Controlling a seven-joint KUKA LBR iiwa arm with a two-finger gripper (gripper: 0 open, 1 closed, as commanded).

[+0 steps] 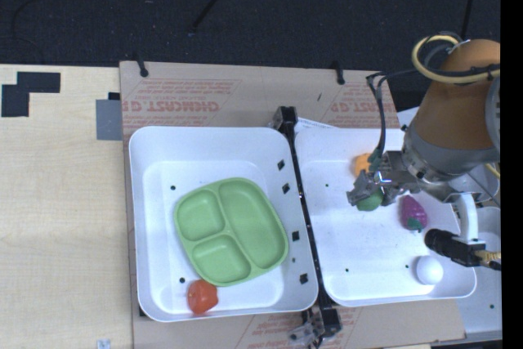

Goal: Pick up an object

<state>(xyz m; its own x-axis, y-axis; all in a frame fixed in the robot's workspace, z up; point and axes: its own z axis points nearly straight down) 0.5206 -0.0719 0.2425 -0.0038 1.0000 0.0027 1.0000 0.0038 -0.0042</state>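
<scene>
Two shallow white bins sit side by side on a sheet of printed cardboard [212, 98], which lies on the pale wooden counter [57, 217]. The arm [458, 110], grey with its orange band, reaches in from the right and hangs over the right bin [343, 257].

Its gripper [369, 190] is low over the upper middle of that bin's floor, pointing toward the divider between the bins. A small green object [369, 203] shows right at the gripper's tip, touching it or just beneath it. From this angle I cannot tell whether the gripper is spread, closed, or pinching that green piece, because the metal parts hide the contact.

Just above the gripper, near the bin's far wall, lies a small orange-yellow object [361, 163]. To the right of the green piece, close beside it, lies a magenta object [413, 212] with a bit of green at its lower end. A white ball [427, 269] rests well apart from these, near the right bin's lower right corner.

The left bin [155, 167] holds a light green divided plate [231, 230] with three compartments, lying flat and turned at a slant across the middle of the floor. A red-orange object [202, 296] sits just off the plate's lower left edge, close to the near wall.

On the counter to the left of the bins there is a grey patch [107, 118] and a black stepped mark [29, 90].
</scene>
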